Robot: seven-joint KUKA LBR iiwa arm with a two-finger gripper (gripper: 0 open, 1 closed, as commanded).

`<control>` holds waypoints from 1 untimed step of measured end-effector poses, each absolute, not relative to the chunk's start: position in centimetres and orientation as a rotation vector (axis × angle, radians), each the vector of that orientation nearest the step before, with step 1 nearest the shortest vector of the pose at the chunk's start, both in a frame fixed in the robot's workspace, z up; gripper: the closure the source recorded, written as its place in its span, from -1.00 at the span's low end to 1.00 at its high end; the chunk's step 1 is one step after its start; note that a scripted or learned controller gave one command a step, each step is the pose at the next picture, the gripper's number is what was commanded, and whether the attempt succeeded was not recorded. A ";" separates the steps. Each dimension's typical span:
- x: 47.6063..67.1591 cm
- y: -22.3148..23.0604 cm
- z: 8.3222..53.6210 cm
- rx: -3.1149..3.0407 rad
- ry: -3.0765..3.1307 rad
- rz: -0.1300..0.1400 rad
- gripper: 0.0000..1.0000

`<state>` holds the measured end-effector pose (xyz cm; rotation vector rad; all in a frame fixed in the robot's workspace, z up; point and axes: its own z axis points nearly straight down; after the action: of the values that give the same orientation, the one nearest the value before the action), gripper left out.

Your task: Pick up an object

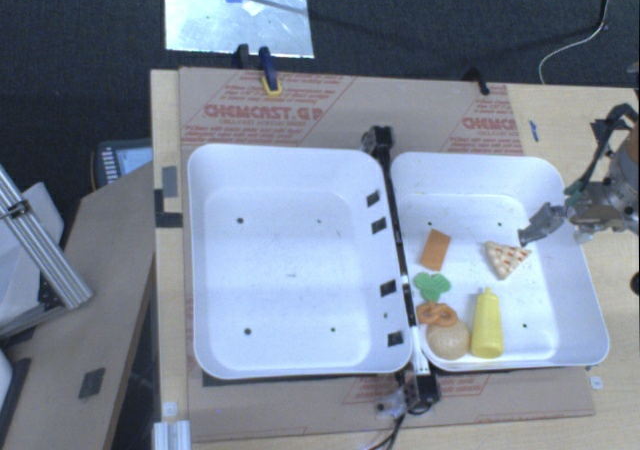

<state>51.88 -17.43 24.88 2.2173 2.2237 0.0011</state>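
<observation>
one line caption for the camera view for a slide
Gripper beside a pizza slice in the right bin, near a yellow bottle.

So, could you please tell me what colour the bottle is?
Yellow; the bottle shows best in the camera view.

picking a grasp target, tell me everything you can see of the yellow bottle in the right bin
The yellow plastic-looking squeeze bottle is a small toy shaped like a mustard bottle, with a rounded body and a narrow nozzle tip. It lies on the floor of the right white bin, near the front wall, nozzle pointing toward the back. Its left side sits against or very close to the round tan bun-like toy. The tool is apart from it, nearer the pizza slice toy.
</observation>
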 end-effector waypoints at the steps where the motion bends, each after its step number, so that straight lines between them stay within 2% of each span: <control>1: 48.4 -13.9 9.3 2.229 2.236 -0.010 -1.00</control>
<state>48.38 -13.92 9.26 2.2292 2.2359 -0.0100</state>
